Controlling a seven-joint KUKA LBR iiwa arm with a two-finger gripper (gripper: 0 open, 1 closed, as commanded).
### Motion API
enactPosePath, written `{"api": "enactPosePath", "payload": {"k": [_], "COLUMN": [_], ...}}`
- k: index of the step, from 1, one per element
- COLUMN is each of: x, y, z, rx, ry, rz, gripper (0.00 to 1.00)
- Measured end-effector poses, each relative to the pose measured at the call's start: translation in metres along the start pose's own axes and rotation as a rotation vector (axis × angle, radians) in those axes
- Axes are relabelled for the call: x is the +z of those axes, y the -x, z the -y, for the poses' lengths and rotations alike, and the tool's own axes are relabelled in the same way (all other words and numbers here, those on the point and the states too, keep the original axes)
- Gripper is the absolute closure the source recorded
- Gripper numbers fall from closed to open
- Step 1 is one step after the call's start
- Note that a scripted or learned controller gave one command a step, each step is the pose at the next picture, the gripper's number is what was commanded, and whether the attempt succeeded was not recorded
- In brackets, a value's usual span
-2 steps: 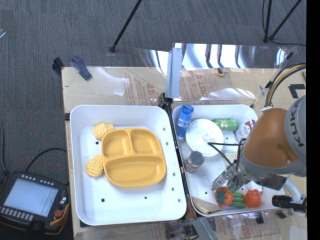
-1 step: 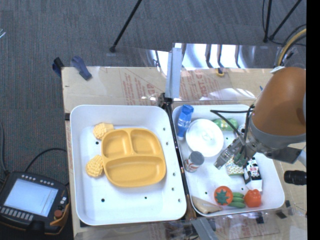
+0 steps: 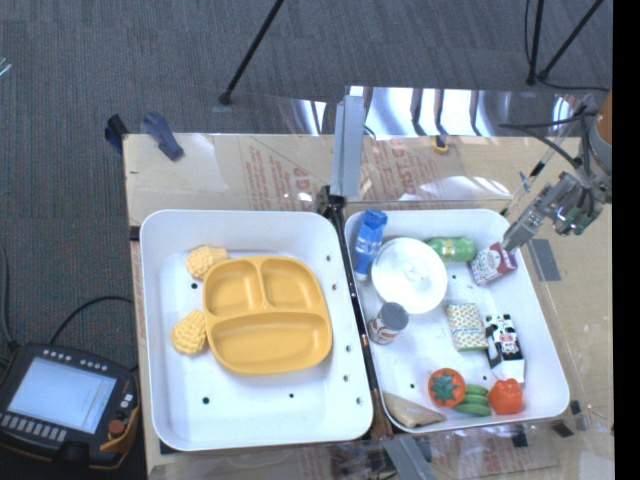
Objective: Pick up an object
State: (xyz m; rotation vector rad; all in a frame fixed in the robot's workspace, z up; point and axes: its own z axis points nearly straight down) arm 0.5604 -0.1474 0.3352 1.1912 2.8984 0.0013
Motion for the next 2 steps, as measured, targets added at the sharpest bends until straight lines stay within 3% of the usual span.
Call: {"api": "enactPosePath", "payload": {"k": [1,2], "x": [0.162,0.135], "y": [-0.04,0.066], "z": [-0.042,0.014], "rx": [-0.199,-0.741], "ry": [-0.009,0.001], "rz": [-0.019,-0.005], "gripper": [1.0,1.0]}}
